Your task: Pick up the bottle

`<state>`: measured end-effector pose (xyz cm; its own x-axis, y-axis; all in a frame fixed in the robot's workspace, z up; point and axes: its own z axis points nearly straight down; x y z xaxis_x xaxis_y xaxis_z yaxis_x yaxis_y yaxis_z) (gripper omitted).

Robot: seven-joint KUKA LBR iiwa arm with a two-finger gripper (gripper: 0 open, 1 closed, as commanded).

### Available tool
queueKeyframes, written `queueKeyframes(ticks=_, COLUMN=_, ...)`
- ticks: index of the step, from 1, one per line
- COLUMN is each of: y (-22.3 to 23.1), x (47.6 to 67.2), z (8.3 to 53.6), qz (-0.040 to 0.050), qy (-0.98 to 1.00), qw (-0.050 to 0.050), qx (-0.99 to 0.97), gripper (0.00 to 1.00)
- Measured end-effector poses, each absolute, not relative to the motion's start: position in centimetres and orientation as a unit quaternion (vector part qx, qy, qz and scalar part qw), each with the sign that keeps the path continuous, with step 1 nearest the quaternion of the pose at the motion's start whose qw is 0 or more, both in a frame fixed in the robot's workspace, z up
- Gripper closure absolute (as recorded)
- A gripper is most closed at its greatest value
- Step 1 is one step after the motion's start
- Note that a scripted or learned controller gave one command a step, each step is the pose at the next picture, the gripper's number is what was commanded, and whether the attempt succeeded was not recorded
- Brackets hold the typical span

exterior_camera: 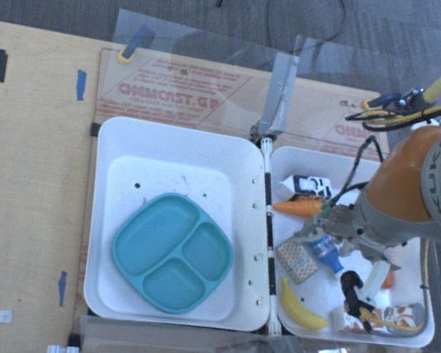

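My gripper (329, 242) hangs low over the middle of the right bin (421, 327), below the grey wrist and its orange band. Right under it lies a small blue and clear object (326, 253) that looks like the bottle, partly covered by the gripper. I cannot tell whether the gripper touches it. To the bottle's left lies a speckled tan pad (298, 260), almost against it.
The right bin also holds an orange carrot (299, 206), a black-and-white item (311, 185), a banana (302, 308) and a printed packet (392, 318) at the front right. In the left bin (123, 155) lies a teal divided plate (173, 252).
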<state>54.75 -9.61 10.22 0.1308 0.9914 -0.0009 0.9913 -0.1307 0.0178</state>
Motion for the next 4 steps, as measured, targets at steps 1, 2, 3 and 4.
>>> queueKeyframes(ticks=1, y=-9.8, x=54.7, z=11.1, qz=0.0058, qy=0.657, qw=0.007, qx=0.754, gripper=1.00)
queueKeyframes(ticks=2, y=-5.6, x=59.8, z=21.9, qz=-0.0007, qy=0.611, qw=0.000, qx=0.791, gripper=1.00)
queueKeyframes(ticks=3, y=-5.6, x=59.8, z=21.9, qz=-0.0007, qy=0.611, qw=0.000, qx=0.791, gripper=0.00)
queueKeyframes(ticks=4, y=1.4, x=56.6, z=18.4, qz=-0.0015, qy=0.648, qw=-0.001, qx=0.762, gripper=0.00)
